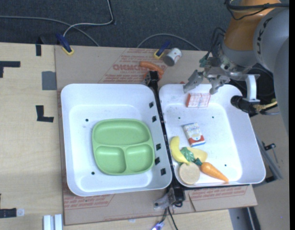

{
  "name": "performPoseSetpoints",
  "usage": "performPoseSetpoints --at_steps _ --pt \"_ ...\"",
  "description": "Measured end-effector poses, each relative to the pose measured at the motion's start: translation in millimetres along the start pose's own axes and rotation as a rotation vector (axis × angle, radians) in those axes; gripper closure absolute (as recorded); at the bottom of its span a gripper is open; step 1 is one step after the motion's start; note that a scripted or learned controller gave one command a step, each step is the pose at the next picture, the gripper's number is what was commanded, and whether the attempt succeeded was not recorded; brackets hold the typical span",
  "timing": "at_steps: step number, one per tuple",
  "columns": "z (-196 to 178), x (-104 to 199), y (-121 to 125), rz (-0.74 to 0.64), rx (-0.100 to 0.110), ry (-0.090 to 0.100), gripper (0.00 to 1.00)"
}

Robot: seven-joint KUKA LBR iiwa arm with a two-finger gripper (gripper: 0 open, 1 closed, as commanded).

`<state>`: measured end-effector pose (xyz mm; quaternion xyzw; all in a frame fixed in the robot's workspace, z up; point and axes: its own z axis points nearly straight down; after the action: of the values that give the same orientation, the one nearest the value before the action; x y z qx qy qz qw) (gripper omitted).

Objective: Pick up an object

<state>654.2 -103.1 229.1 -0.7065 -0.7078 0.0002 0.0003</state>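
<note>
Camera view: red print on the cardboard point(119, 67) behind the left bin point(73, 109) is showing reversed, unreadable. Gripper point(203, 83) is hovering over the right bin's point(243, 143) back edge, fingers spread wide, holding nothing. One red-and-white packet point(198, 99) is lying just below the gripper, apart from it. One small carton point(193, 133) is sitting mid-bin, label illegible. Toward the right bin's front: one banana point(176, 150), one carrot point(214, 171), one tan disc point(189, 174), all crowding together. One green divided plate point(122, 145) is sitting in the left bin.
</note>
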Motion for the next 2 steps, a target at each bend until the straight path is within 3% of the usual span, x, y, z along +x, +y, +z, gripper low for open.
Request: performPoseSetpoints --at_steps 1,2 --pt "59 -2 -67 0.001 0.003 0.000 0.00" --pt "142 -16 -89 0.001 -0.001 0.000 0.00"
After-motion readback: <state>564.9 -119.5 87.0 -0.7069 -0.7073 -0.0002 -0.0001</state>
